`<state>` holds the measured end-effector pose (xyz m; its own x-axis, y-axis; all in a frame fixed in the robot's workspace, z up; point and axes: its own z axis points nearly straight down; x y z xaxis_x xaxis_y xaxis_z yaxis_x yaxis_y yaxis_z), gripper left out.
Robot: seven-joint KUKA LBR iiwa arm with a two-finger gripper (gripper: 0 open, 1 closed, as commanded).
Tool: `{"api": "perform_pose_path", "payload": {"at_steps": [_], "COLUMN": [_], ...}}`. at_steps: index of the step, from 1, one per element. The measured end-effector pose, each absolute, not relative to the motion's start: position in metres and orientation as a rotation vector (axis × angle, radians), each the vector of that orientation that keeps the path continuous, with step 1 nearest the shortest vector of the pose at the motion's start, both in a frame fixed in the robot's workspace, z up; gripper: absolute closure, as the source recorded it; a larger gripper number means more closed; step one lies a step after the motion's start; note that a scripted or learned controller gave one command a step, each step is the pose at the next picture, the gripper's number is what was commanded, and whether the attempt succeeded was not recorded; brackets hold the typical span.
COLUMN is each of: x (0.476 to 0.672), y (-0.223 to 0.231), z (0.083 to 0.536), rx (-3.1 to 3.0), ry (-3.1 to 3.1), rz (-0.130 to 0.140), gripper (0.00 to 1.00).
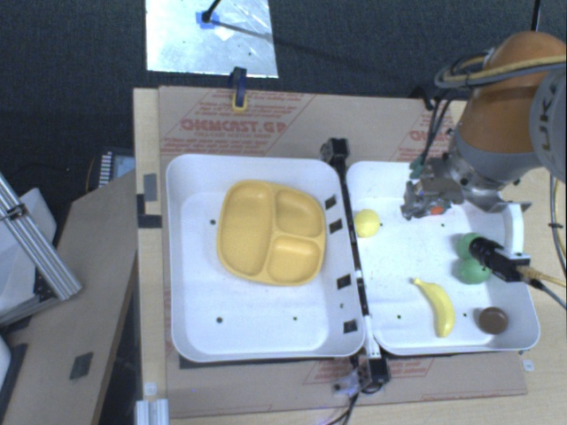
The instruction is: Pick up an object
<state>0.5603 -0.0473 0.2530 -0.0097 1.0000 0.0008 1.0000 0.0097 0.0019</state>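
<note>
- Nearest the lens is the front rim of the left bin; a yellow divided plate lies in its middle, well apart from the arm.
- A small yellow ball rests in the right bin, close to the dividing wall.
- Gripper hangs over bare bin floor, right of the ball; whether the claw is released or clenched cannot be told, and nothing is seen in it.
- A banana lies towards the front.
- A green object and a brown disc sit far right.
- Risk: descending here, the claw would likely meet bare floor; a nudged ball could roll off.
</note>
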Motion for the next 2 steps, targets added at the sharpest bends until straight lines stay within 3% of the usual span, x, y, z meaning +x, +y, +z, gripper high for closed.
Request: {"api": "perform_pose_path", "payload": {"at_steps": [1, 2], "x": [0.576, 0.579], "y": [0.003, 0.054], "z": [0.256, 0.237], "rx": [2.209, 2.211], "ry": [2.232, 2.233], "rz": [0.005, 0.001], "gripper": [1.00, 1.00]}}
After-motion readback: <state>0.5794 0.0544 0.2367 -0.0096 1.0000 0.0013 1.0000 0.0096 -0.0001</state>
